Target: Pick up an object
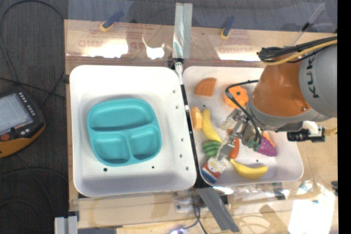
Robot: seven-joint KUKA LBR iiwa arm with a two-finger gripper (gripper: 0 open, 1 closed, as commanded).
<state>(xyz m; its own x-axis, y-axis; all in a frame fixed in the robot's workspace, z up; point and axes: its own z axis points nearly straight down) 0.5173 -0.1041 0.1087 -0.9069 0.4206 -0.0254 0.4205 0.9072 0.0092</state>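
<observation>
On the arm's grey casing (323, 82), "KU" is legible; over the right bin (293, 170), the gripper (237, 131) can't be judged open or closed

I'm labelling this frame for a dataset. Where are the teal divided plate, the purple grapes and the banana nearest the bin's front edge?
teal divided plate (125, 131): camera view, on its central ridge.
purple grapes (267, 147): camera view, cluster's middle.
banana (249, 169): camera view, mid-body.
</observation>
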